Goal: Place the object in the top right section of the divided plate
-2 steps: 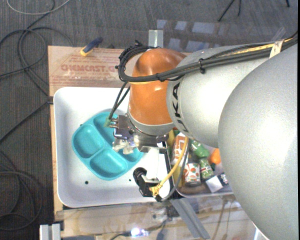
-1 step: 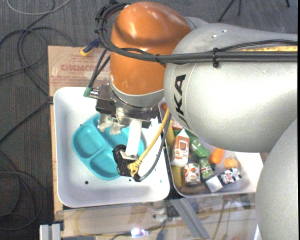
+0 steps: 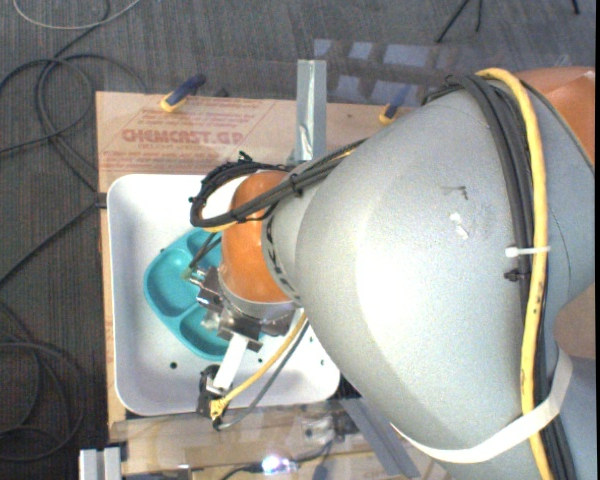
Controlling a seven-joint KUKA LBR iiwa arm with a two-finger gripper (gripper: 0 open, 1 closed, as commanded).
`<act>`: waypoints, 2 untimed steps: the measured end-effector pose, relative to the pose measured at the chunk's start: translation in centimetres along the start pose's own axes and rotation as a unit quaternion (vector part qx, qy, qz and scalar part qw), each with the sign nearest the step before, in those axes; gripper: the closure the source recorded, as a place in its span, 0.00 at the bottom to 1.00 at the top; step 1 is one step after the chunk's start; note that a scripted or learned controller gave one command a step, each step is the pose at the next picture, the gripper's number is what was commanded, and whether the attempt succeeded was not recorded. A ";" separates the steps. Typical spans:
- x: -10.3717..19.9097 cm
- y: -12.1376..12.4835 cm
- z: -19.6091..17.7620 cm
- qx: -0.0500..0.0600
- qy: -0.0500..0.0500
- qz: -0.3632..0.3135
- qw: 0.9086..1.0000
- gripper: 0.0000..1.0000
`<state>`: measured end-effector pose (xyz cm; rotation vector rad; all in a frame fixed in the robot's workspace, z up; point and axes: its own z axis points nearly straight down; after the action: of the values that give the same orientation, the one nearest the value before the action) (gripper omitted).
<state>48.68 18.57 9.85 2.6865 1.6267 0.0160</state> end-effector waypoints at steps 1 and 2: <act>3.0 3.7 -5.4 0.004 -0.007 -0.012 1.000 1.00; 1.5 0.4 -19.4 0.004 -0.006 -0.113 0.994 1.00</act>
<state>49.52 19.66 29.26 2.4857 1.9181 -0.0073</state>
